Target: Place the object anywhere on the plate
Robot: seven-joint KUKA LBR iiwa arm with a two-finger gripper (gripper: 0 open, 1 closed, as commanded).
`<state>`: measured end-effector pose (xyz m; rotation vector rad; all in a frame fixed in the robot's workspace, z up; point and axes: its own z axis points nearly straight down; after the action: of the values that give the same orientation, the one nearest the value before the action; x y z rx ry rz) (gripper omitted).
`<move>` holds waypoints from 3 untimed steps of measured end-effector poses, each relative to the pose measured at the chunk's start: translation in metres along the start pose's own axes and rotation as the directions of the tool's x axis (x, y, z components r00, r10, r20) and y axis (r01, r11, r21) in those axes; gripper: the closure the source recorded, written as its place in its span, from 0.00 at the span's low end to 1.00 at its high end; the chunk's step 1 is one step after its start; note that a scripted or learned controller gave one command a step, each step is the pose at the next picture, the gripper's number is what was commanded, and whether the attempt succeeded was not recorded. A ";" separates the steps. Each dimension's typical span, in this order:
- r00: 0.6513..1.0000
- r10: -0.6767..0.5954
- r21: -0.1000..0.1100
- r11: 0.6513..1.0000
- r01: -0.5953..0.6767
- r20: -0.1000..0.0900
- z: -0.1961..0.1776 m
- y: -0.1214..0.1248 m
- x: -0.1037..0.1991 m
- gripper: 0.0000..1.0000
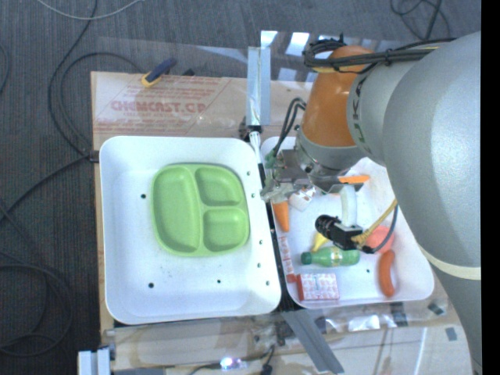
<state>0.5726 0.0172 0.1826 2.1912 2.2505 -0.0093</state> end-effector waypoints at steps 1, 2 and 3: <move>0.964 -0.267 -0.001 0.964 0.267 -0.002 0.000 -0.046 0.001 1.00; 0.992 -0.124 0.001 0.992 0.124 -0.005 0.001 -0.089 0.021 1.00; 0.983 -0.184 0.001 0.983 0.184 -0.002 0.000 -0.089 0.024 1.00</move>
<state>0.4828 0.0385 0.1824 1.9754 2.4463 -0.0088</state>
